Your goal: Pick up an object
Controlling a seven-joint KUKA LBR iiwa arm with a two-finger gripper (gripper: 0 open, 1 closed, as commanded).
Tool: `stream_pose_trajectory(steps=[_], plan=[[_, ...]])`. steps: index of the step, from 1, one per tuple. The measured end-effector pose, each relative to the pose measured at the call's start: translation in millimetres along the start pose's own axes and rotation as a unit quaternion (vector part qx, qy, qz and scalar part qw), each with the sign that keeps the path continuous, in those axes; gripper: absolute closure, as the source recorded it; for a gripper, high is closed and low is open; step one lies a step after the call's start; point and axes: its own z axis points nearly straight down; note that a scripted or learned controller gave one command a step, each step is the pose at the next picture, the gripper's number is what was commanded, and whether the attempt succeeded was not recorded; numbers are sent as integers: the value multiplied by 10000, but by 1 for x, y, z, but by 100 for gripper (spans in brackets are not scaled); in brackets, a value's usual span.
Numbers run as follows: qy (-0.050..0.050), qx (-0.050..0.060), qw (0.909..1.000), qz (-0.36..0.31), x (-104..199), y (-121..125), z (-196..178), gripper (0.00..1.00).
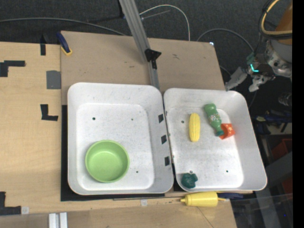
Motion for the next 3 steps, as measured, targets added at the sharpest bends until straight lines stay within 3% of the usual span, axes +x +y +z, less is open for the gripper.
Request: stream_pose_trajectory(steps=[2,3], plan=[[7,23,10000,4,3,-14,94,0],[11,24,10000,2,12,-9,145,0]])
